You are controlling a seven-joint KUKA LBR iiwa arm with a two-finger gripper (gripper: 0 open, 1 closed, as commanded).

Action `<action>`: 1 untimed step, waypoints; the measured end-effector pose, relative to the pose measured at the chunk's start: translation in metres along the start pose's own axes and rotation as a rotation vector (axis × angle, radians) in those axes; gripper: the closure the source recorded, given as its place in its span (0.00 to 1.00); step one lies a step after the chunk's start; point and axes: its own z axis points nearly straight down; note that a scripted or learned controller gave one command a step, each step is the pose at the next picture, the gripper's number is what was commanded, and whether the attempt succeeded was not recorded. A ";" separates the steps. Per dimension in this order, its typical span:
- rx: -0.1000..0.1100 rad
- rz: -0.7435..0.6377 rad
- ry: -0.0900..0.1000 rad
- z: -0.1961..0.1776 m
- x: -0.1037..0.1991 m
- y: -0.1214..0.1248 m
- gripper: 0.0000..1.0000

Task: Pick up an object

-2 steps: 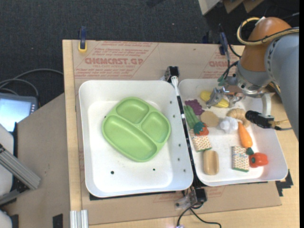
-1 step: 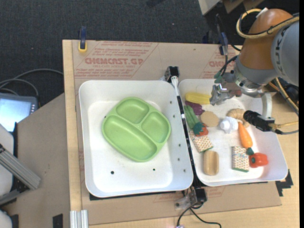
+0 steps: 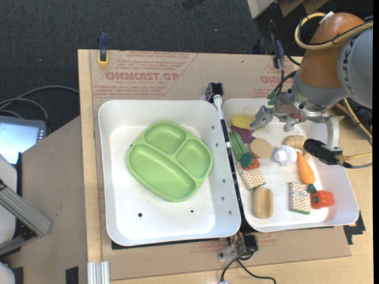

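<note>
While the green divided plate (image 3: 170, 168) lies alone in the left bin (image 3: 115, 120), the right bin (image 3: 349, 209) is crowded with toy food. A yellow piece (image 3: 241, 122) sits at 12 o'clock in that bin, with a purple and green piece (image 3: 241, 142) just below it. A bread roll (image 3: 263, 203) lies at 6 o'clock, beside two checkered wafers (image 3: 253, 178). An orange carrot (image 3: 305, 169) and a red tomato (image 3: 321, 199) sit toward 4 o'clock. The gripper (image 3: 260, 118) hangs over the bin's top edge, right beside the yellow piece, at its 3 o'clock. Its fingers look parted, with nothing between them. The worktop (image 3: 148, 76) is brown board.
</note>
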 end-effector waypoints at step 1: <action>0.006 0.003 0.000 0.082 -0.033 -0.001 0.00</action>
